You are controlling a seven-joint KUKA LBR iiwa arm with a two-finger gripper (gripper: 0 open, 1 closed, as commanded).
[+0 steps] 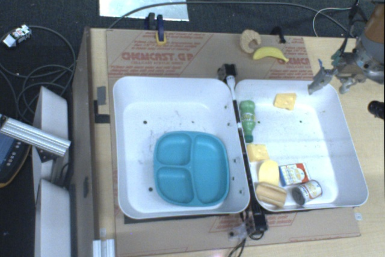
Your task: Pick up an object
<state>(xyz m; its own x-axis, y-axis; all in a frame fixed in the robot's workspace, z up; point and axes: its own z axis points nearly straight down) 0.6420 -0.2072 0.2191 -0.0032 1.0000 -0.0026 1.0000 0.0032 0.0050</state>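
My gripper [332, 82] hangs over the far right corner of the right bin [337, 129], open, with nothing between its fingers. In that bin lie a yellow cheese wedge [285, 100] to the gripper's left, a green bottle [247, 117] along the left wall, and a pale yellow block [258, 151]. Near the front edge sit a yellow rounded piece [269, 173], a tan roll [271, 194], a red and white box [293, 173] and a small can [307, 191].
The left bin [138, 99] holds a blue divided plate [191, 167]. Behind the bins on the cardboard lie a banana [269, 54] and a tan ring-shaped object [250, 40]. Cables run across the back.
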